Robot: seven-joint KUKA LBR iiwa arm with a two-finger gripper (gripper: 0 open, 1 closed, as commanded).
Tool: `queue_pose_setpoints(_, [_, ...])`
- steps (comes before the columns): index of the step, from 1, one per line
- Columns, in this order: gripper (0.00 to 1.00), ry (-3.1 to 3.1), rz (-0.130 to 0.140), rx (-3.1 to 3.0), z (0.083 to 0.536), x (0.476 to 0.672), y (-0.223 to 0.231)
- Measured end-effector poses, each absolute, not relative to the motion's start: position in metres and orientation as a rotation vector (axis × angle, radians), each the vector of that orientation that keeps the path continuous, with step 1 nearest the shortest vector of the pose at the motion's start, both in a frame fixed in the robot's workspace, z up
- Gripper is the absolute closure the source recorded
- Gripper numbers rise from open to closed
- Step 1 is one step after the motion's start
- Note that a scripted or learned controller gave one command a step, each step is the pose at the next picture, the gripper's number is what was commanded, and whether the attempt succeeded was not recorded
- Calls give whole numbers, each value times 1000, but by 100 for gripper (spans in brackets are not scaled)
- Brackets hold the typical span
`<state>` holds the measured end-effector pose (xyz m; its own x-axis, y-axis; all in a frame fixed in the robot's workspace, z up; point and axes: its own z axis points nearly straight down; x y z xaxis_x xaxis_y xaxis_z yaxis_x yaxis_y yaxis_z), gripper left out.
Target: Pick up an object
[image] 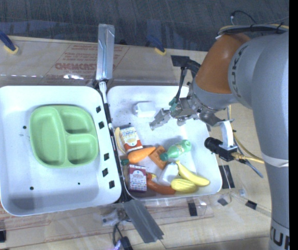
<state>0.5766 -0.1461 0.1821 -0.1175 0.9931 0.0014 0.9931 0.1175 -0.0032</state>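
My gripper [159,119] hangs over the back half of the right bin [211,163], its fingers apart and nothing between them. A small white object [143,108] lies just left of and behind it. In front of it sits a pile: a small carton with an orange label [130,137], a carrot [141,153], a green bottle [176,150], yellow bananas [189,180], a red box [137,177] and a red-orange piece [160,188]. The gripper touches none of them.
The left bin [8,155] holds a green divided tray [64,135]. A metal divider [105,51] rises between the bins at the back. The grey arm with its orange band [219,66] fills the right side, with cables and a black fitting [219,147] over the bin's right rim.
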Motion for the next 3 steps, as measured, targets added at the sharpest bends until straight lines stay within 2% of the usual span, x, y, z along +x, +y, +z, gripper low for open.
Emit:
queue_pose_setpoints(1, [0, -2502, 5, -1888, 193, 535, -172])
queue_pose_setpoints(2, [0, -2365, 6, -2055, 166, 532, -193])
queue_pose_setpoints(3, [0, -2413, -4, -2030, 98, 507, -207])
